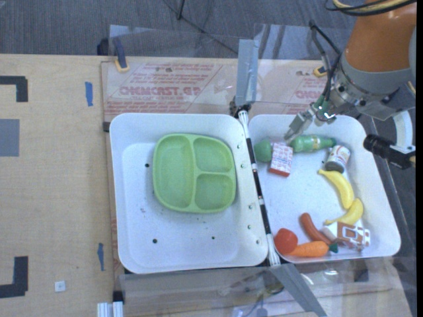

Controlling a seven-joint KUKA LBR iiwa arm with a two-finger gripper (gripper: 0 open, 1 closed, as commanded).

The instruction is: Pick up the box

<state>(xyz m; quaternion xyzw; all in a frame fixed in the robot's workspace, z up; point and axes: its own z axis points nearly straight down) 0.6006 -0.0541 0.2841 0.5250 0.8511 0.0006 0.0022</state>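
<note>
Grey arm angled down-left, claw (295,128) prob. parted, just above box (281,159) in rt bin (380,177).

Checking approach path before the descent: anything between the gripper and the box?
Nothing visible between them. The gripper hangs just up and right of the box. The green bottle lies close beside the box's upper right, crowding that side.

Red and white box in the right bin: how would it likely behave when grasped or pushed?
The box looks like small printed carton, so probably light and crushable under a hard squeeze. It lies flat, so it should slide, not roll. It sits against the green bottle, which may roll away if nudged.
</note>
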